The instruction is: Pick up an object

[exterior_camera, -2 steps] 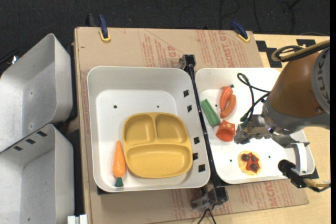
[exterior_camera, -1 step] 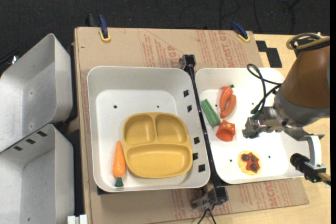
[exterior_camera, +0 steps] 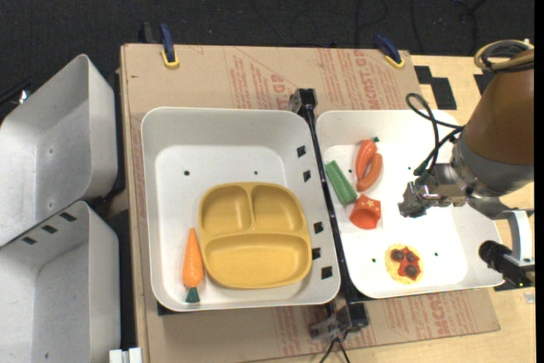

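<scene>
White plastic bins sit side by side on my feed. In the left bin I see a yellow divided plate with a toy carrot just beside it. The right bin holds a green piece, a hot dog, a small red piece and a little pizza. The gripper hangs above this bin, right of the red piece; I cannot tell its state.

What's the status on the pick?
Gripper low over right bin, nothing seen between fingers. Nearest: red piece, beside it. Green piece, hot dog, pizza untouched.
</scene>
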Motion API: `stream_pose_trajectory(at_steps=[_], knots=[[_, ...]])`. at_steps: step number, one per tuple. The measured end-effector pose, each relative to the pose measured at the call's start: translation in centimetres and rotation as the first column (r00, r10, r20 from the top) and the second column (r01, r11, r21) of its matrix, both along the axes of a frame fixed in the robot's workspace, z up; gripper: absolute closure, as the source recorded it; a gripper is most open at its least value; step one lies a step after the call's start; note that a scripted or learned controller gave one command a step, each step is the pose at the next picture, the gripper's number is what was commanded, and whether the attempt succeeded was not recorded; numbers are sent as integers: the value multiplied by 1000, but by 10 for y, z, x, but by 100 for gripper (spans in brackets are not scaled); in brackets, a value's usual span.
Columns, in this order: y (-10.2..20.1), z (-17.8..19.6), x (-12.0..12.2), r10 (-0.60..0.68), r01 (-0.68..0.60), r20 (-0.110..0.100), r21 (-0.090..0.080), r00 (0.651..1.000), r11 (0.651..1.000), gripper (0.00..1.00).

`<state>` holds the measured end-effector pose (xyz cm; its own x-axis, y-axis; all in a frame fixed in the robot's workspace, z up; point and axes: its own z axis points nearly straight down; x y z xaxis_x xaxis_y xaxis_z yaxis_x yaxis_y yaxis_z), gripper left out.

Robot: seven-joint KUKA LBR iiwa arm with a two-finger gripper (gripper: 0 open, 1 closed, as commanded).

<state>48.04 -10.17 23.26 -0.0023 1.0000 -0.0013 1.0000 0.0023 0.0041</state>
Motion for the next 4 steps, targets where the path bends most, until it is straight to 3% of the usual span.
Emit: stream_pose_trajectory(at_steps=[2, 4], knots=[[95, -4, 24, 5, -5, -4, 2, 1000, 1000, 100], [200, 5, 73, 4, -4, -2, 3, 1000, 1000, 100]])
